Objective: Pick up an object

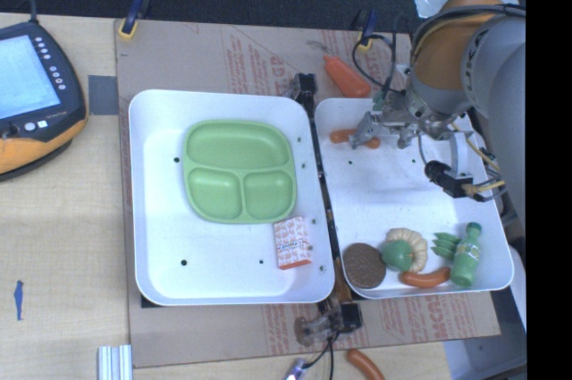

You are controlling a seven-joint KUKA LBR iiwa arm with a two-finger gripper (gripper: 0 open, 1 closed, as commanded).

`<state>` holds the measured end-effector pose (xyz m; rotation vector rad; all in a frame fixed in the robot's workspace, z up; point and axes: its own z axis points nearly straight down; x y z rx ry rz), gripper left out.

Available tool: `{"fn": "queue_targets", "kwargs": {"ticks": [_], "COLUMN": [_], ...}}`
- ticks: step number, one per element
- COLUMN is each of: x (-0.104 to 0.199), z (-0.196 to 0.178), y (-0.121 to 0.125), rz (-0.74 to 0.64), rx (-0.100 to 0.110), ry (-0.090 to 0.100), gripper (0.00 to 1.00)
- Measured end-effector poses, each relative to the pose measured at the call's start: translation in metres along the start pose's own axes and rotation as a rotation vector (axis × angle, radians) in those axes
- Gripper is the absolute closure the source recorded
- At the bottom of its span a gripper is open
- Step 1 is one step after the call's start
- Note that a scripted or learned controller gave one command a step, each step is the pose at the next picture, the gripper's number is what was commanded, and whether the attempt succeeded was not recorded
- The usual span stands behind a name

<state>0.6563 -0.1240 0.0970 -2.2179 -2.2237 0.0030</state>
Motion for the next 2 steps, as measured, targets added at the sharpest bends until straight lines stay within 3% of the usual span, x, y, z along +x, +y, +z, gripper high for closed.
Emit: {"fn": "queue_targets", "kwargs": {"ticks": [2], "x": [0.0123], "z": [0.0024], "y": [-0.0001], "rz": [-0.002], "rx": [0.001], "ry": [0.000], "gripper": [0.00]}}
